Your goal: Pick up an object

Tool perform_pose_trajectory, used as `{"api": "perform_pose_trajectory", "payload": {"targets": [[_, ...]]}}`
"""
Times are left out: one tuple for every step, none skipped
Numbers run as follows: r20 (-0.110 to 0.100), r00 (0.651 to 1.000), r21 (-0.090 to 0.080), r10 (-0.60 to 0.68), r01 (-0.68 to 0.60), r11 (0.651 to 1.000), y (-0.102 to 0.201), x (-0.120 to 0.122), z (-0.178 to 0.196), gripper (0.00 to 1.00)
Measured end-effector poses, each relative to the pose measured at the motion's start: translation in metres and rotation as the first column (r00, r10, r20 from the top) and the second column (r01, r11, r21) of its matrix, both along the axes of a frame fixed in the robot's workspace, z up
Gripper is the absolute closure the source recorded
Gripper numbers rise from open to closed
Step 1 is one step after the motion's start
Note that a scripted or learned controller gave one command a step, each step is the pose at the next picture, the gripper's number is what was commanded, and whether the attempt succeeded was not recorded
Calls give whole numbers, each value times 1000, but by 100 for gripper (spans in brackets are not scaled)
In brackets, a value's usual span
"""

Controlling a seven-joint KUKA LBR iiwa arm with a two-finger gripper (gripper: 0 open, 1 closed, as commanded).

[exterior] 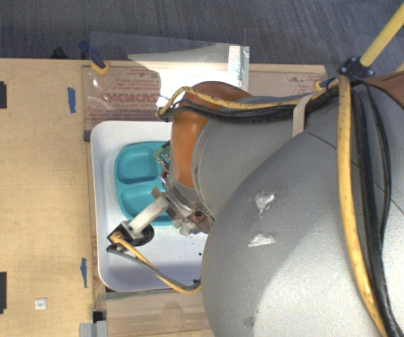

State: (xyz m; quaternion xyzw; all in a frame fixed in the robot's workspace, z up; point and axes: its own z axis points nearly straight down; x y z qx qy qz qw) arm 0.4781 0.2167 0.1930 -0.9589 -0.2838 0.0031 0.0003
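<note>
A white bin is sitting on a pale wooden bench. Black corner marks and strips of blue tape are showing on the bench surface. A clear plastic sheet is lying just beyond the bin. Grey carpet is covering the floor behind.

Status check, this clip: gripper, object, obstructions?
Gripper low in white bin, beside teal tray. Tray lies in bin, partly under arm. Arm covers bin's right side.
</note>
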Motion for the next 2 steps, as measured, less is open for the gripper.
{"api": "perform_pose_trajectory", "payload": {"targets": [[5,938,1,-347,347,938,8,1,-12,100],[5,982,2,188,-188,982,9,1,48,100]]}}
